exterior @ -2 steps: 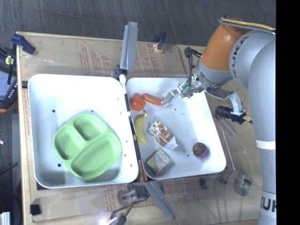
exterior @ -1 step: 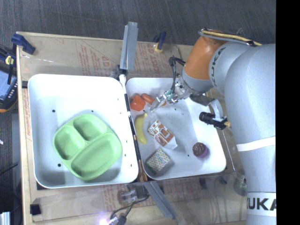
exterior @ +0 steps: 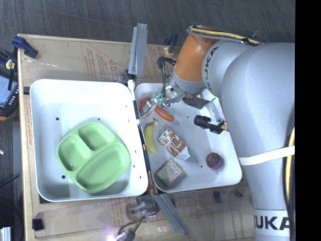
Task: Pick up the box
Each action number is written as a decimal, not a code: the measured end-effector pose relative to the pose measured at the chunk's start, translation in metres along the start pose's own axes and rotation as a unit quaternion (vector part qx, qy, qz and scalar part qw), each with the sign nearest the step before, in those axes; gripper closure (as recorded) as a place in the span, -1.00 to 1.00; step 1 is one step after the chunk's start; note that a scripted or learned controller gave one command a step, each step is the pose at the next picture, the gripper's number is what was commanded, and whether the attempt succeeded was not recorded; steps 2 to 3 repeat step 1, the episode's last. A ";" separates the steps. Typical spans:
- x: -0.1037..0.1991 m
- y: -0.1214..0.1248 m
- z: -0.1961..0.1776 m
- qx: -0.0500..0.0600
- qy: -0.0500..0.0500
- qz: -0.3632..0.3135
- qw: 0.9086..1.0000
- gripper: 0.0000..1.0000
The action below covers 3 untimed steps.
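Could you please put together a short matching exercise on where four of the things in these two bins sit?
Things:
1. green divided plate
2. banana
3. gripper
4. small dark round object

Places:
A. right bin, near its right edge
B. left bin
C. right bin, along its left wall
D. over the far left corner of the right bin, by the orange sausage

Pairs: 1-B, 2-C, 3-D, 4-A
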<state>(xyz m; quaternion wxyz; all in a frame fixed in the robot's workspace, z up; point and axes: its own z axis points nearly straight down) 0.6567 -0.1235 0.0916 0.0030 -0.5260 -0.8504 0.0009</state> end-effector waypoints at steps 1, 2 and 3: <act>0.000 0.000 -0.010 0.001 0.000 -0.002 1.000 1.00; 0.000 0.000 -0.010 0.001 0.000 -0.002 1.000 1.00; 0.000 0.000 -0.010 0.001 0.000 -0.002 1.000 1.00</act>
